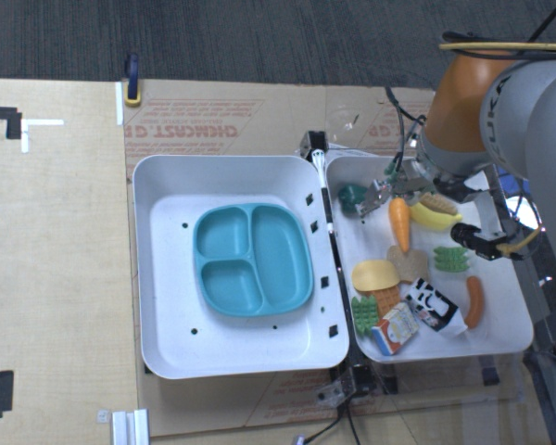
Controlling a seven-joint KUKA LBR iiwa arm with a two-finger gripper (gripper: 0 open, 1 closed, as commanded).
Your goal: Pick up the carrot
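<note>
The orange carrot point(400, 223) lies in the right bin point(510, 341), near its back left, with the thick end pointing away from me. My gripper point(395, 189) hangs at the carrot's far end, just above or touching it; the wrist body hides how closely they meet. The grey arm with its orange band point(463, 100) comes in from the upper right.
Around the carrot lie a banana point(433, 214), a dark green piece point(352, 197), a green vegetable point(451, 259), a sausage point(474, 301), a yellow shell point(375, 273) and a black-and-white carton point(434, 306). The left bin point(157, 341) holds a blue divided plate point(253, 258).
</note>
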